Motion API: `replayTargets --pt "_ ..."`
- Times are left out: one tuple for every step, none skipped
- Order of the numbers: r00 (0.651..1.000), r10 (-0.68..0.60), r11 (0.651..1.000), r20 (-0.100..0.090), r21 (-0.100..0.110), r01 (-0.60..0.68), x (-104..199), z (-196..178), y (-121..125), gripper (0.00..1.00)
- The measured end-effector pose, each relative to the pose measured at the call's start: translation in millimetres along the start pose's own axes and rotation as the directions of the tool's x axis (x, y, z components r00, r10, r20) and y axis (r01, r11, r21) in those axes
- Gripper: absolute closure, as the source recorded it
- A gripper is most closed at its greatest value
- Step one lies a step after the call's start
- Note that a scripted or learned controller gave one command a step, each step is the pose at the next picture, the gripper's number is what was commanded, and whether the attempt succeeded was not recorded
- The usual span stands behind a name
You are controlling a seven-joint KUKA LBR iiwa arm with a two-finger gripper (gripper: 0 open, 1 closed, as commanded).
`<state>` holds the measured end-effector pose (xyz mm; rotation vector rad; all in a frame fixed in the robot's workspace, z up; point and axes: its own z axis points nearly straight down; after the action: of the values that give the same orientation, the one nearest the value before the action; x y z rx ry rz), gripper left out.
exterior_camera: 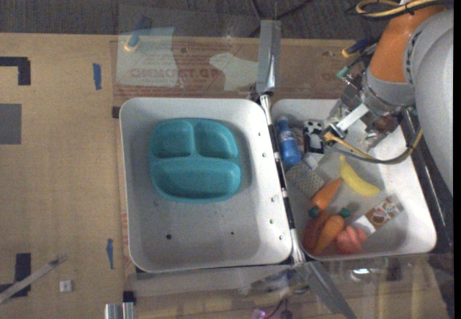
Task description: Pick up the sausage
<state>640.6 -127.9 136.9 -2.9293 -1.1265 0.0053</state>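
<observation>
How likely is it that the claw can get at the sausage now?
Probably yes, though it's tight. The claw hangs over the far end of the right bin; the sausage lies uncovered in the near corner, tucked between the bin's wall and a carrot.

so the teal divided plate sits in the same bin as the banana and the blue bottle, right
Not quite. The teal divided plate sits in the left bin, not with the fruit. The banana and the blue bottle share the right bin. The camera view, looking down on both bins, shows the divider between them.
</observation>
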Motion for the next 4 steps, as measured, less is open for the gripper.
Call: replayTargets --pt "0.983 -0.184 0.983 -0.001 -0.005 0.184 74 -48 -54 0.0" --pt "0.999 0.04 0.999 -0.001 -0.005 -0.04 74 -241 -69 0.0" --pt "0.978 0.211 0.978 0.001 0.0 -0.211 60 -158 -141 0.0" --pt "0.982 0.191 0.982 0.001 0.0 -0.191 130 -47 -144 0.0"
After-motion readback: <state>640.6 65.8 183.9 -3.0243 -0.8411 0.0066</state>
